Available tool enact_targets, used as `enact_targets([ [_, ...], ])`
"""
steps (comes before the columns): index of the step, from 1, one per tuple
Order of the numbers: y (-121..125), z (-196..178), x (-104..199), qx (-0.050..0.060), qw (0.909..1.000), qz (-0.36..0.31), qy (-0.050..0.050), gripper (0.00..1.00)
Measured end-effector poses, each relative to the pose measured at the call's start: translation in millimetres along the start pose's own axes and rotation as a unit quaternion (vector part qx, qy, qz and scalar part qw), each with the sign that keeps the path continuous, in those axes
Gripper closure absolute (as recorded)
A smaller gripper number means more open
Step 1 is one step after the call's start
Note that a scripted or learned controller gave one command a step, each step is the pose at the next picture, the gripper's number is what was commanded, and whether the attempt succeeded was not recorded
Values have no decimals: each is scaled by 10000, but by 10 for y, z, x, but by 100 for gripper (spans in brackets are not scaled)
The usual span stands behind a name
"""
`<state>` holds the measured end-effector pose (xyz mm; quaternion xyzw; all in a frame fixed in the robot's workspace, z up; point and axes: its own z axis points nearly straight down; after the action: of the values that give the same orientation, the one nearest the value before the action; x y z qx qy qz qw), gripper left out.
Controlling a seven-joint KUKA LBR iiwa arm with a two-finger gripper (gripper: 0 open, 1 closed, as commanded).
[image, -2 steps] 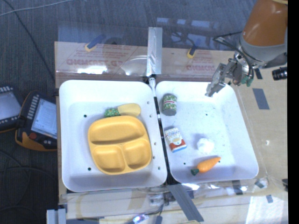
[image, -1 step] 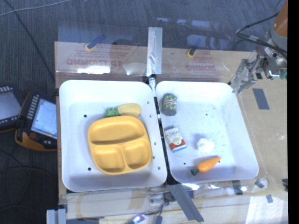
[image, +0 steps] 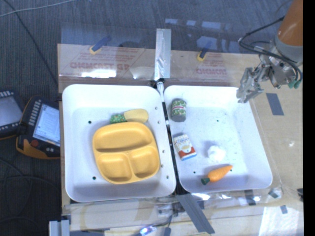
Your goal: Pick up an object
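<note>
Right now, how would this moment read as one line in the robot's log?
gripper: over right bin's far right corner, holding nothing | carrot, can, carton: lying untouched | pick: not begun

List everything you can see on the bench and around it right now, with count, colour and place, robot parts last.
shallow white bins: 2, white, side by side on the bench
yellow divided plastic tray: 1, yellow, middle of the left bin
yellow toy corn with green end: 1, left bin, touching the tray's far edge
small grey-green can: 1, right bin, far left corner
small red and white carton: 1, right bin, near the left wall
white ball: 1, right bin, centre
orange toy carrot: 1, right bin, near edge
handheld control pendant: 1, orange and black, on the floor left of the bench
gripper: 1, grey, over the right bin's far right corner
</note>
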<state>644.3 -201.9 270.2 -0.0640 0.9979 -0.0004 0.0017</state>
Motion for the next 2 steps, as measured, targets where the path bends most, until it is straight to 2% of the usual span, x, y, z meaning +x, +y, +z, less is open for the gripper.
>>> enact_targets([
  [1, 481, 65, 289, -3, 9977, -673, 2, 100],
  [2, 269, -473, 399, -7, 9997, -236, -17, 100],
])
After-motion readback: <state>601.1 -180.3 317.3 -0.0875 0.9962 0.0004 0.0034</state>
